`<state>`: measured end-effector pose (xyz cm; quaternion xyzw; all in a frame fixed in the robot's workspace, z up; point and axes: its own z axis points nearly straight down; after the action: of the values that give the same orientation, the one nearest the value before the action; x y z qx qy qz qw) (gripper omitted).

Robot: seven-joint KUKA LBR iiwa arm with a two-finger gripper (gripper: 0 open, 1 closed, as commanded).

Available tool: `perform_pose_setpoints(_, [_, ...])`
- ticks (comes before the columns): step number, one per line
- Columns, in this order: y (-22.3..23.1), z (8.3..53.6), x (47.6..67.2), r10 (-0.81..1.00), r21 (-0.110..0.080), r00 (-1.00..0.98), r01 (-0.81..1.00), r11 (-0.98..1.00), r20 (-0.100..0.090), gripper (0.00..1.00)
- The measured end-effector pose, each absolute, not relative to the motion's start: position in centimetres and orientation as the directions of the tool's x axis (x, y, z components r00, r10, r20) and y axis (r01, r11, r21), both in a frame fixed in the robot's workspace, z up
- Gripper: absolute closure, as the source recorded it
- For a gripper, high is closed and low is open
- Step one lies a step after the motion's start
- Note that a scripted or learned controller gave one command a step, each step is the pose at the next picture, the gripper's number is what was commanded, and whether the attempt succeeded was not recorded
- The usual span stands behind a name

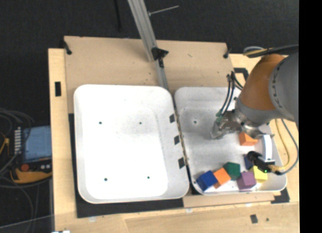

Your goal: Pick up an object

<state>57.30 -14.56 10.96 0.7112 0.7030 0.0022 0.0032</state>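
Wooden bench (136, 51) on a dark floor, two white bins side by side on it. Along the lower edge of the right bin (201, 106), a row of blocks: blue (206, 180), orange (222, 176), green (232, 169), purple (246, 180), yellow (260, 173); further up, another orange block (247, 138) beside the arm. Above that, mid-bin, the gripper (218, 129) low over bare bin floor; cannot tell whether open or closed, nothing seen in it.
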Motion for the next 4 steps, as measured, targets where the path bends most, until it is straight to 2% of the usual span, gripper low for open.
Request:
perform_pose_setpoints(2, [-16.0,21.6,57.8,1.0,0.008,0.002,1.0,-0.002,-0.002,1.0])
perform_pose_setpoints(3, [-16.1,25.1,58.0,1.0,0.006,-0.004,1.0,0.004,-0.001,1.0])
perform_pose_setpoints(4, [-11.3,25.9,57.7,1.0,0.001,-0.005,1.0,0.005,0.002,1.0])
